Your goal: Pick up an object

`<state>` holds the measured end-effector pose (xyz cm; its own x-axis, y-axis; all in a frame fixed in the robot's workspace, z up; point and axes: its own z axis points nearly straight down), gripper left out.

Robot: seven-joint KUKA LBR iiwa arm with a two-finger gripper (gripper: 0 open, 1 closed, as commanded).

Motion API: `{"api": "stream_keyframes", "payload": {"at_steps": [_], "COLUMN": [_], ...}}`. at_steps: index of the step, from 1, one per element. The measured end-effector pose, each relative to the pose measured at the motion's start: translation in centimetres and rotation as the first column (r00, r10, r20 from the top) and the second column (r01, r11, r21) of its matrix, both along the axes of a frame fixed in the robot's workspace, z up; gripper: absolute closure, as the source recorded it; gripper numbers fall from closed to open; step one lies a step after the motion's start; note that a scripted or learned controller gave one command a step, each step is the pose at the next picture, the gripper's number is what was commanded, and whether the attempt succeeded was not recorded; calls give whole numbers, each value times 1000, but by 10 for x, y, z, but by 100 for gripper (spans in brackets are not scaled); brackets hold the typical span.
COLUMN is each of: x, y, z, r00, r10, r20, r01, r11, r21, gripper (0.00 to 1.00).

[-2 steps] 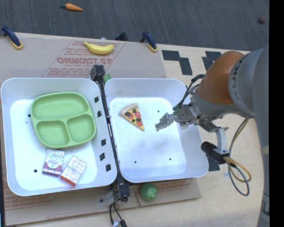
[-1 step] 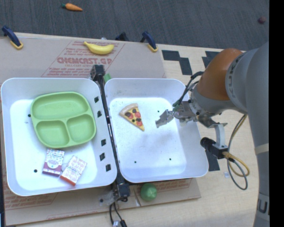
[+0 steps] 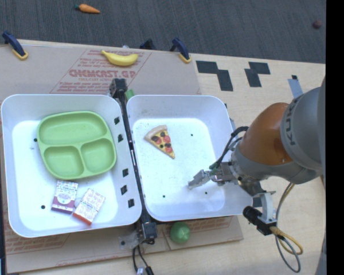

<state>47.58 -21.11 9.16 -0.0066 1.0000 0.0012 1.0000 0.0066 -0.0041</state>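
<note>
Hovering low over the right bin [image 3: 218,110] floor, the hand [image 3: 196,181], whose opening I cannot tell, sits below and right of the pizza slice [image 3: 161,140], so closing there would likely grasp nothing.

Red print, apparently "CHEMCAST GP", on the cardboard sheet [image 3: 97,73] behind the bins.

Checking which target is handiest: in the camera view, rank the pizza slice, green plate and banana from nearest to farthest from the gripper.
From the gripper:
1. Pizza slice, same right bin, up and left.
2. Green plate, in the left bin.
3. Banana, on the cardboard beyond both bins.
</note>
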Motion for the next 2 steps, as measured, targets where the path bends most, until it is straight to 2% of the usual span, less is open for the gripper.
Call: {"api": "stream_keyframes", "payload": {"at_steps": [1, 2], "x": [61, 144], "y": [1, 4], "z": [0, 1], "r00": [1000, 1000], "r10": [1, -2], "r20": [2, 4], "r01": [-1, 2], "r11": [1000, 1000], "r21": [-1, 0], "gripper": [0, 0]}}
